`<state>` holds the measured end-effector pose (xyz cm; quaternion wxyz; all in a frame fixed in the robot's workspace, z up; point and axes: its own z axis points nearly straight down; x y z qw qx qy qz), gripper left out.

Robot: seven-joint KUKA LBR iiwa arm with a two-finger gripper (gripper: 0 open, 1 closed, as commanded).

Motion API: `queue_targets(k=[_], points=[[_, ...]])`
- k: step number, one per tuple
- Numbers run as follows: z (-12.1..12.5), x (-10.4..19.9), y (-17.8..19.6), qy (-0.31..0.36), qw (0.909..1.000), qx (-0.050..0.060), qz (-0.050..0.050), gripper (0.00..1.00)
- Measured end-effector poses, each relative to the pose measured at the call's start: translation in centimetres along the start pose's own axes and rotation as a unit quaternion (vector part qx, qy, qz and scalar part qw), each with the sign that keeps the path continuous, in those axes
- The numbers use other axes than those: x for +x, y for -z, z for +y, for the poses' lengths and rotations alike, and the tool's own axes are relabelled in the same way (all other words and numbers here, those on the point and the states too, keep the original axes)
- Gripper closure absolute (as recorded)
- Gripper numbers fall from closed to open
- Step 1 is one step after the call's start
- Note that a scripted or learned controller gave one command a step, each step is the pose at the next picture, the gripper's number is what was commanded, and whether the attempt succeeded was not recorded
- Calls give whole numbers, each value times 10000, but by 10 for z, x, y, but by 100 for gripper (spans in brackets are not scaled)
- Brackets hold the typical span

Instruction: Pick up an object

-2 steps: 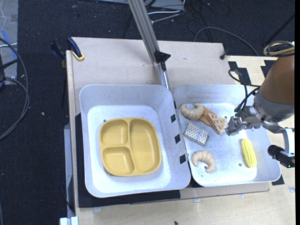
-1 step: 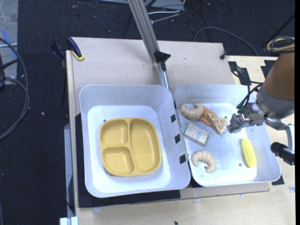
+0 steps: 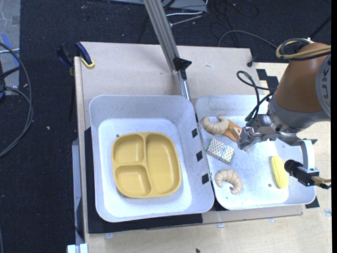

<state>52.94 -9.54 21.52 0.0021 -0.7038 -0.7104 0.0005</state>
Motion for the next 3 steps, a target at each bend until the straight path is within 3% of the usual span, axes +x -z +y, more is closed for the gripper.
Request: queue_targets(k=[3], points=[[-12, 178, -2, 11, 10000, 4, -7, 100]])
